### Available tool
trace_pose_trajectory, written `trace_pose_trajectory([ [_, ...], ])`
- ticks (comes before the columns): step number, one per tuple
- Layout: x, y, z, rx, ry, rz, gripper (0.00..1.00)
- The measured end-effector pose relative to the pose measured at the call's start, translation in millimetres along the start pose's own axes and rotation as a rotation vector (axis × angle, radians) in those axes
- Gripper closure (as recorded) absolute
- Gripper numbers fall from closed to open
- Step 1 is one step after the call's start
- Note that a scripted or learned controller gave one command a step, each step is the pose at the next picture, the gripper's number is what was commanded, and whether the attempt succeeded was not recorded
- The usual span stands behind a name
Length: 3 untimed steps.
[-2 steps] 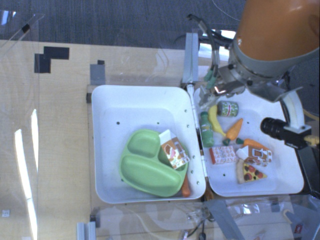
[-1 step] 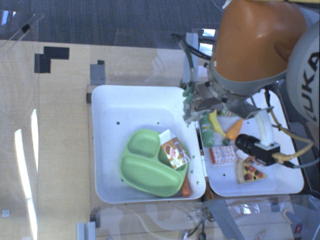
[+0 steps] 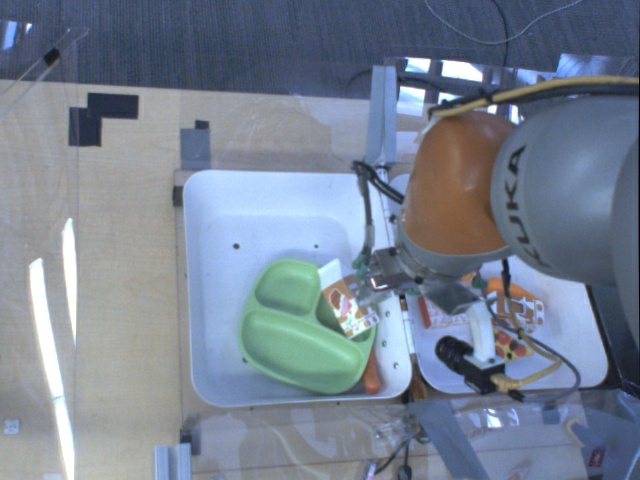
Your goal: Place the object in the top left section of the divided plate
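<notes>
A green divided plate (image 3: pixel 298 346) lies in the left white bin (image 3: pixel 230 228), towards its front right. A small colourful packet (image 3: pixel 350 311) rests in or over the plate's right-hand section, next to the rounded upper-left section (image 3: pixel 285 283). My gripper (image 3: pixel 374 273) hangs just above and right of that packet, at the wall between the bins. The big grey and orange wrist (image 3: pixel 460 198) hides most of the gripper, and whether it touches the packet cannot be made out.
An orange, carrot-like thing (image 3: pixel 372 376) lies against the plate's front right edge. The right bin (image 3: pixel 590 368) holds a red item (image 3: pixel 423 314) and a printed orange-and-white packet (image 3: pixel 520 314). Bare floor shows in the left bin's back and left parts.
</notes>
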<state>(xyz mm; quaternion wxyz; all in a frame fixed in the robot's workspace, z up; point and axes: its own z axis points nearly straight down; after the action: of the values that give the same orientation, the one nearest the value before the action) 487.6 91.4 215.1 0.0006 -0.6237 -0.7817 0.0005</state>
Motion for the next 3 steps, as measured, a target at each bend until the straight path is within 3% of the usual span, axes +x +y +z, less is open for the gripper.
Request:
trace_pose_trajectory([
  [1,33.7,8.1,5.4,-0.002,0.0,-0.15,1.0],
  [2,33.7,8.1,5.4,-0.002,0.0,-0.15,0.0],
  [3,33.2,9.9,-3.4,-0.002,0.001,-0.148,1.0],
])
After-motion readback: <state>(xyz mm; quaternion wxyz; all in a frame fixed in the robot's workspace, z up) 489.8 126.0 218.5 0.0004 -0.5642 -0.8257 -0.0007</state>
